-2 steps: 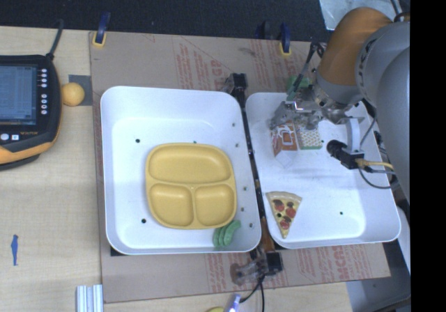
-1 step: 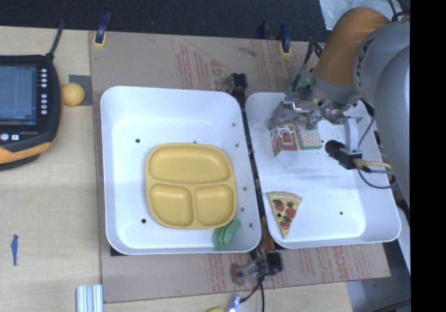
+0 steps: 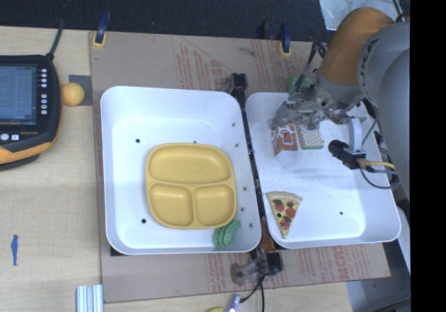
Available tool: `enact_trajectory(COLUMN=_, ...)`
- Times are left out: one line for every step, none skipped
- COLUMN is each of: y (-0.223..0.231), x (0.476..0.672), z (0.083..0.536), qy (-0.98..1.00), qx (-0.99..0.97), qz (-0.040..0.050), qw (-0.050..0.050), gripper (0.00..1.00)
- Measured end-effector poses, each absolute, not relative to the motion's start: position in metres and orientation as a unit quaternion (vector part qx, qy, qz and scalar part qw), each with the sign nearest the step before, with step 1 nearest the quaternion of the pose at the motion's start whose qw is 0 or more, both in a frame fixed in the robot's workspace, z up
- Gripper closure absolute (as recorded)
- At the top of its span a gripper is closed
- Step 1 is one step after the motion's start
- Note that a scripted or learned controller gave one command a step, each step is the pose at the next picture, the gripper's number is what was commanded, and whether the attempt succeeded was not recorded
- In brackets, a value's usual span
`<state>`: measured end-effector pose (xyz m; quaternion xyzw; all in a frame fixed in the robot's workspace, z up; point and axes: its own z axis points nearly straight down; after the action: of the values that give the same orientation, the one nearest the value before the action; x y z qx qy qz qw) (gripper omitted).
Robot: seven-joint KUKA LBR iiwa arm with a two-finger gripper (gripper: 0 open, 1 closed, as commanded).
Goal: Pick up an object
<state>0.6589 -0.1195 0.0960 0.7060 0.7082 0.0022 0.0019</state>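
Note:
My gripper (image 3: 298,117) hangs low over the far left part of the right bin (image 3: 348,216), under the orange-banded wrist (image 3: 352,46). Right below it lies a small white carton with orange-red print (image 3: 286,142), and a green-and-white piece (image 3: 311,138) sits against the carton's right side. The gripper looks to be touching or just above the carton's top edge; I cannot see whether it holds it. A toy pizza slice (image 3: 283,211) lies in the same bin, near its front left corner.
The left bin (image 3: 115,164) holds a yellow divided plate (image 3: 189,185) and a green toy (image 3: 226,235) at its front right corner. A black cable end (image 3: 345,152) hangs right of the carton. A teach pendant (image 3: 24,108) and a yellow ball (image 3: 72,93) lie at the left.

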Motion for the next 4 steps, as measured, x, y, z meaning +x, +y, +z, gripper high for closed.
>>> enact_trajectory(y=-0.101, x=0.659, z=0.096, qy=0.709, qx=0.706, qz=0.0005, qw=0.003, gripper=0.0)
enact_trajectory(y=-0.123, x=0.659, z=0.096, qy=0.708, qx=0.706, qz=0.0022, qw=0.002, gripper=0.0)
enact_trajectory(y=-0.113, x=0.649, z=0.096, qy=0.709, qx=0.706, qz=0.0009, qw=0.004, gripper=0.0)
enact_trajectory(y=-0.097, x=0.645, z=0.096, qy=0.709, qx=0.705, qz=0.0009, qw=0.002, gripper=0.0)
